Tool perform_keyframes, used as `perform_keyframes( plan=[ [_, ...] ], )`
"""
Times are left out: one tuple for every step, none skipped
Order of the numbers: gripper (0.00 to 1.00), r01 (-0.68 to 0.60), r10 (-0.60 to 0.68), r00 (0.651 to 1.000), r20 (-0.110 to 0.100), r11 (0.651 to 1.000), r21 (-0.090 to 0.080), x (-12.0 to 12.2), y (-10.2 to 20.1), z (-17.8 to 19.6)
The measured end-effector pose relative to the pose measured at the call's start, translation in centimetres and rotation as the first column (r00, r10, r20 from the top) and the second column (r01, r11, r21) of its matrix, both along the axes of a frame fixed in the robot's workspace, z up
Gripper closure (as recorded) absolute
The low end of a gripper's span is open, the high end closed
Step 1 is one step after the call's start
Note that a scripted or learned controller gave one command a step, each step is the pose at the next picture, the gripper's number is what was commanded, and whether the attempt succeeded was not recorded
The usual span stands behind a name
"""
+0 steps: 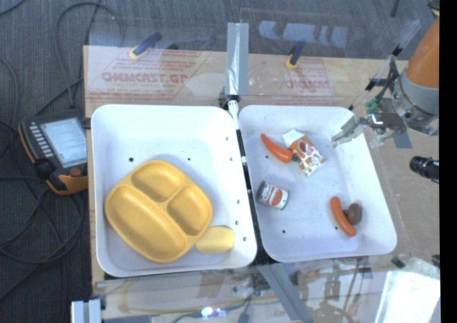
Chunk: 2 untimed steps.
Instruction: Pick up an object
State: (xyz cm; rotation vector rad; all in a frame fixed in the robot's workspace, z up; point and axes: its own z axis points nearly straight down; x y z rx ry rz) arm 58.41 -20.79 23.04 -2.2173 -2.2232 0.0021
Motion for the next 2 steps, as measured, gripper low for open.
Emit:
perform_keyframes(
  plan=[
    [0.00, 0.065, -0.065, 0.998, -0.002, 0.998, -0.001, 0.8, 6.2, -9.4],
    [0.00, 0.100, -0.100, 0.995, 0.030, 0.995, -0.003, 3.5, 3.8, -12.1]
  ],
)
